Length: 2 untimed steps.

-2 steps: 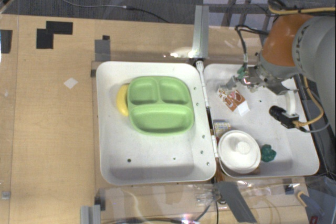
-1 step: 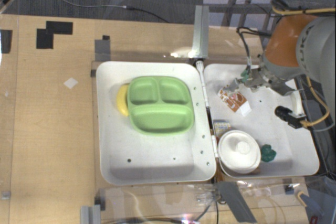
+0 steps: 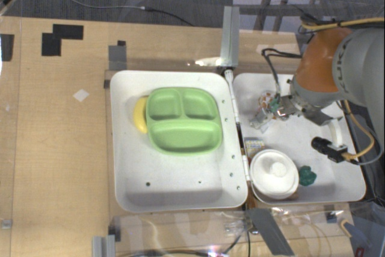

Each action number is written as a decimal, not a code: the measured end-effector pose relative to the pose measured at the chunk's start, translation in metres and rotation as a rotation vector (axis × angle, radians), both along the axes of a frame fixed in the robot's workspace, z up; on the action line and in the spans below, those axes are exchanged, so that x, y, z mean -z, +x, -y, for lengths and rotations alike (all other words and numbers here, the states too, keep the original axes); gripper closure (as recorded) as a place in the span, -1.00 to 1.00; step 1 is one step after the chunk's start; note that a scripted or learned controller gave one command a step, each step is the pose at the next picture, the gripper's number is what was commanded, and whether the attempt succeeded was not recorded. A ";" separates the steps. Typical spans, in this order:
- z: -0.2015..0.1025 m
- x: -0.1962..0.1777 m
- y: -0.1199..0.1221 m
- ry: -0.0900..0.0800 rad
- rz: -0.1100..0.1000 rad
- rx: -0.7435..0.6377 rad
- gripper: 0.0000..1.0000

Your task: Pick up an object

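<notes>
objects for picking lie across two white bins on the tabletop (image 3: 54,147). in the right bin (image 3: 346,186), a round white bowl (image 3: 274,173) sits upside down near the front left corner, with no long axis to report. a small teal object (image 3: 307,176) lies just beside the bowl on its right. a small flat packet (image 3: 253,145) lies near the bin's left wall, just behind the bowl; its markings are too small to read.

left bin (image 3: 174,189): a green divided tray (image 3: 183,120) lies flat, long axis running left to right, two small compartments at the back and one large at the front. a yellow object (image 3: 139,115) pokes out at its left edge, long axis front to back.

arm (image 3: 346,66): it reaches in from the right, orange band above the wrist, bent down over the back of the right bin. the end effector (image 3: 269,106) points left and down near the bin's back left area. whether it is apart or together cannot be told; the tip is a blur of small parts.
</notes>
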<state>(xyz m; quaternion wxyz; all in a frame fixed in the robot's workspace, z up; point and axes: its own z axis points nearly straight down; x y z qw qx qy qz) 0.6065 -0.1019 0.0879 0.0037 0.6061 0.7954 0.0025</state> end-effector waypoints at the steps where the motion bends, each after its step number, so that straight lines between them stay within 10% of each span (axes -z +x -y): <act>1: 0.001 -0.012 0.002 -0.001 0.005 0.001 1.00; 2: -0.054 -0.099 0.032 0.001 -0.002 0.004 1.00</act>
